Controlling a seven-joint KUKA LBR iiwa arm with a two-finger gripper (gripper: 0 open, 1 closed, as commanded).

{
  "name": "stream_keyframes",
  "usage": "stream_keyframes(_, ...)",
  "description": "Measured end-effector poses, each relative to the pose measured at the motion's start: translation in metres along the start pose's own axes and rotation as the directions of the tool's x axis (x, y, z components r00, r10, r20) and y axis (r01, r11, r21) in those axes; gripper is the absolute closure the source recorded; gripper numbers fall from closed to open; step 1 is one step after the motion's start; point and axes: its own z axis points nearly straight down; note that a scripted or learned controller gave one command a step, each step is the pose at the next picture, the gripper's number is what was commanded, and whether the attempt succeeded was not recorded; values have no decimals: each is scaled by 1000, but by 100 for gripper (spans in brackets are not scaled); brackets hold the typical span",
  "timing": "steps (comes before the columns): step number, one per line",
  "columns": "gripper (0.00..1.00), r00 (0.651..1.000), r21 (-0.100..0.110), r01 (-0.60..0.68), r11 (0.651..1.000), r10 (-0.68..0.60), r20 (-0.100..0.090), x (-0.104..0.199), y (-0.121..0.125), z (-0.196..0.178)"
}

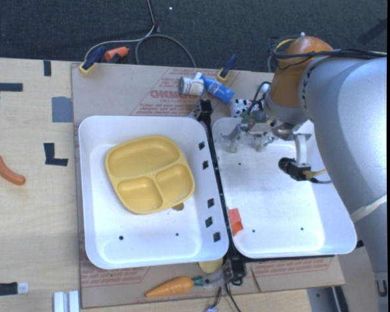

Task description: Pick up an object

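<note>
Gripper [247, 137] of the grey arm hangs over the far end of the right shallow white bin [279, 236], its metal fingers slightly apart with nothing between them. Left shallow white bin [94, 239] holds a yellow plastic divided plate [149, 173], well apart from the gripper. An orange toy carrot [171, 286] lies on the cardboard just in front of the bins, and an orange sausage-shaped toy [8, 169] rests on the bench far to the left.
</note>
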Motion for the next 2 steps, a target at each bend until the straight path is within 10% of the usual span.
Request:
stream_keyframes(1, 100, 1000, -4, 2, 1000, -2, 3, 0, 1, -12)
stream_keyframes(2, 0, 1000, -3, 2, 1000, -2, 4, 0, 1, -12)
